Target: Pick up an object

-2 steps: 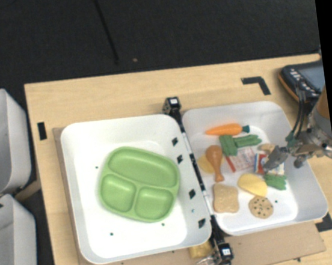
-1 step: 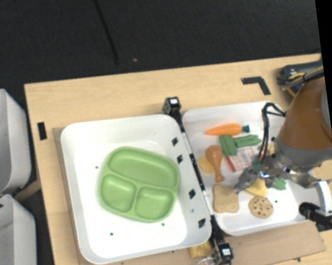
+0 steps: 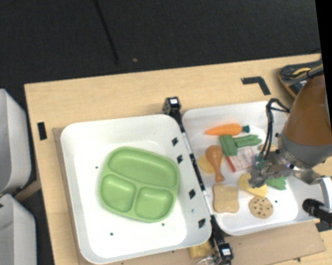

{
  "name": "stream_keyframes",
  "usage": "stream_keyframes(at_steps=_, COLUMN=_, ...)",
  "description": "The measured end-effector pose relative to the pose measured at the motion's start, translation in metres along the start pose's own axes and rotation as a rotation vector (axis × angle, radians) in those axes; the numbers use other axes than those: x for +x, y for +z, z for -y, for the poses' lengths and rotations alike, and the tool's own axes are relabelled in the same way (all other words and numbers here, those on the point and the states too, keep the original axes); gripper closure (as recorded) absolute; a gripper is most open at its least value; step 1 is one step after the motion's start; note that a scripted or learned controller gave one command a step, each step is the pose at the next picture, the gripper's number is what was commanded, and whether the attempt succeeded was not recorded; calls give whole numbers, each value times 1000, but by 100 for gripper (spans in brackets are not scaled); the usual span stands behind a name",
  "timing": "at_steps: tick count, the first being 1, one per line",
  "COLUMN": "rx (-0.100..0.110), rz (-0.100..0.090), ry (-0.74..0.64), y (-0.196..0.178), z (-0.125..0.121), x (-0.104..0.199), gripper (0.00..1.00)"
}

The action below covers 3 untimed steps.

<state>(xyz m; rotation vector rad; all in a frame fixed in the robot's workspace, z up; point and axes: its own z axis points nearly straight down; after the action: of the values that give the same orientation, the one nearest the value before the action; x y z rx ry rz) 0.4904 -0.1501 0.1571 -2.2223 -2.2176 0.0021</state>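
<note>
Camera view, looking down at a slant on a pale wooden tabletop point(image 3: 58, 234) carrying two shallow white bins. Nearest the lower edge of the right bin point(image 3: 227, 227): a round speckled cookie point(image 3: 261, 207) and, just left of it, a tan slice of toast point(image 3: 226, 200), squarish with soft corners. Behind those, a yellow piece point(image 3: 245, 182) lies partly under the gripper point(image 3: 261, 174), which is down among the toys near the bin's right side; from here I cannot tell how it is set or whether anything is caught in it. A small green piece point(image 3: 277, 184) sits touching its right side. Left of the gripper, a brown drumstick point(image 3: 215, 157), smooth plastic, club-shaped. Crowding in behind: a pink-and-white packet point(image 3: 239, 160) and a green blocky toy point(image 3: 237, 143). Farthest back, an orange carrot point(image 3: 223, 130) lying crosswise. The grey arm with its orange band point(image 3: 310, 119) looms over the bin's right wall. The left bin point(image 3: 79, 189) holds a matte lime-green divided plate point(image 3: 138, 184), three compartments, rounded rim.
</note>
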Motion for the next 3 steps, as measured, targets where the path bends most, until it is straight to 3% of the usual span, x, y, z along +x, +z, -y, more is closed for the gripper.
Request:
stream_keyframes(at_steps=2, rx=-2, rz=-1, ry=-12, y=-65, z=0, x=178, gripper=100)
stream_keyframes(at_steps=3, rx=-1, rz=0, ry=-10, y=-86, z=1, x=234, gripper=100)
